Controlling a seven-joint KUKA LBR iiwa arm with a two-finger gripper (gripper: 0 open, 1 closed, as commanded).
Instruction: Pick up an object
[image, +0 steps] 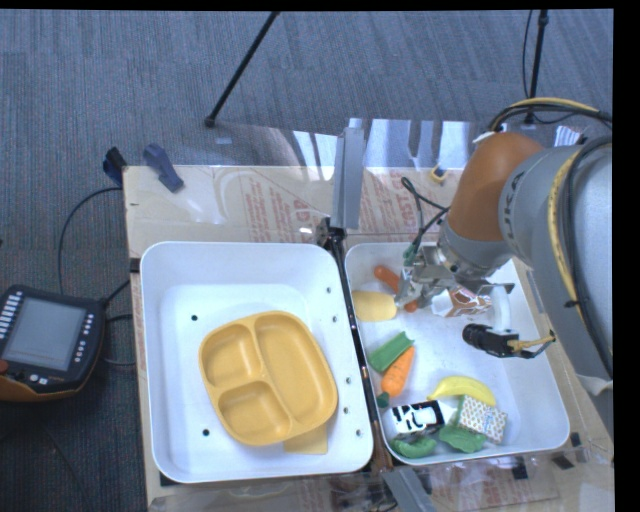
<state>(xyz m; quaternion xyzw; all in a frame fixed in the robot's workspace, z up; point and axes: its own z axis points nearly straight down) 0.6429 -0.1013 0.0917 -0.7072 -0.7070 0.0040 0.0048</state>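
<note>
Evenly and brightly lit from overhead, no hard shadows; only soft ones under the yellow tray and along the left bin's inner walls. Strong white glare off the clear sheet at the worktop's far edge. Slightly soft focus throughout, mild compression blur around small items in the right bin.

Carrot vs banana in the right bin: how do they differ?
The carrot is orange with a green leafy top; the banana is plain yellow. The carrot lies steeply slanted near the bin's left wall; the banana lies nearly level, nearer the front. The carrot is straight and tapered; the banana is curved. Both lie loose in the right bin, apart from the gripper.
</note>
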